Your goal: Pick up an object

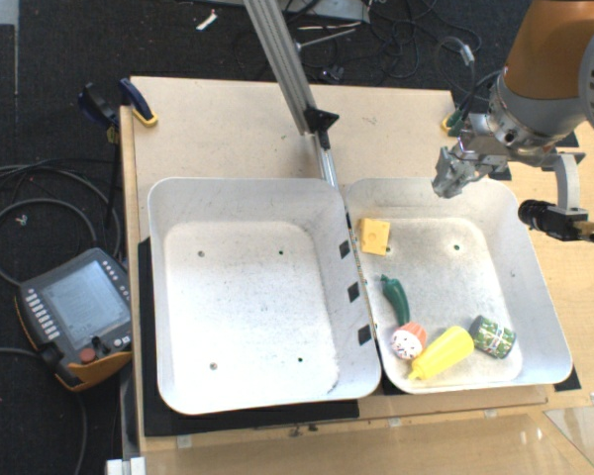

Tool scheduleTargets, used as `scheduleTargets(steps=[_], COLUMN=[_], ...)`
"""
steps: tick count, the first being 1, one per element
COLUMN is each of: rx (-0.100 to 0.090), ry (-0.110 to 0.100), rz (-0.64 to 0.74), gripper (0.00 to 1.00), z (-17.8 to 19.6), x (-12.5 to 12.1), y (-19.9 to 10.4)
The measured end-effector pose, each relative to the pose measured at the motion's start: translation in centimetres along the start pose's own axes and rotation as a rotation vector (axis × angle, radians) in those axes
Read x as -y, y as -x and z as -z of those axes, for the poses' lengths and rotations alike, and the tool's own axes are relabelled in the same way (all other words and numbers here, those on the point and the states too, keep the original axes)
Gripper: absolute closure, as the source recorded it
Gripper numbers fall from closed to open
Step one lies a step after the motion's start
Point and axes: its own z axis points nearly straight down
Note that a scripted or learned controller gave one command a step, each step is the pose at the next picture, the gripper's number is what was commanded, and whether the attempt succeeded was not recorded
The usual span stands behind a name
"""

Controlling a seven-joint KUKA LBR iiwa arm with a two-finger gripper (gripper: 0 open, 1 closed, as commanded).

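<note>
Looking for something to pick, I see five candidates, all in the right bin [535,295]: a yellow block [374,236] near that bin's far left corner, a green pepper-shaped piece [394,295] lying just below it along the left wall, and a cluster at the near edge made of a small white and red round toy [407,342], a long yellow piece [441,353] touching it, and a green can [493,336] just beside the yellow piece's far end. The left bin [178,216] has nothing I would go for.

The gripper [451,178] hangs over the far rim of the right bin, well apart from every object, and nothing is between its fingers; how wide they stand I cannot tell from this angle (they read as one grey lump).

I judge this to be the approach step, with no grasp begun. The next move calls for travelling toward the surface's near edge and descending. The yellow block looks the easiest target, since it sits alone; the near cluster risks a nudge.
</note>
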Motion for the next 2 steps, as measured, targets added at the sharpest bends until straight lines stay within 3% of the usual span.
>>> scheduleTargets(steps=[2], rx=[0.000], ry=[-0.002], rz=[0.001], gripper=[1.00], z=[-3.3], x=[3.6], y=[-10.1])
